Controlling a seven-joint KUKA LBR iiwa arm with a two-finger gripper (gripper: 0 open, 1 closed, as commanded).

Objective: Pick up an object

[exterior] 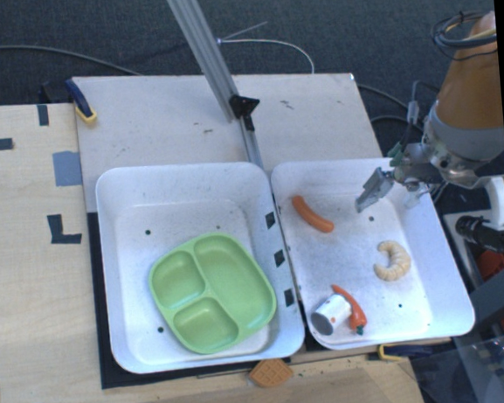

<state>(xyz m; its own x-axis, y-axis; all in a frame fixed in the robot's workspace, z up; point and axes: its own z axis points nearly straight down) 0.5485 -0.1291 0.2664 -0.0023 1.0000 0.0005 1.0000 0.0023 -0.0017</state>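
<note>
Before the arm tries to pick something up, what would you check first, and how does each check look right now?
1. Something to pick lies in the right bin: ok. A hot dog, croissant, carrot and small white cup are there.
2. Tool is over that bin: ok, near its upper right part.
3. Tool carries nothing: ok, nothing shows between its fingers.
4. Fingers open wide enough: cannot tell.
5. A target lies apart from others: ok for the hot dog and croissant; not ok for the carrot and cup, which touch.
6. The green divided plate is out of the way: ok, it sits in the left bin.
</note>
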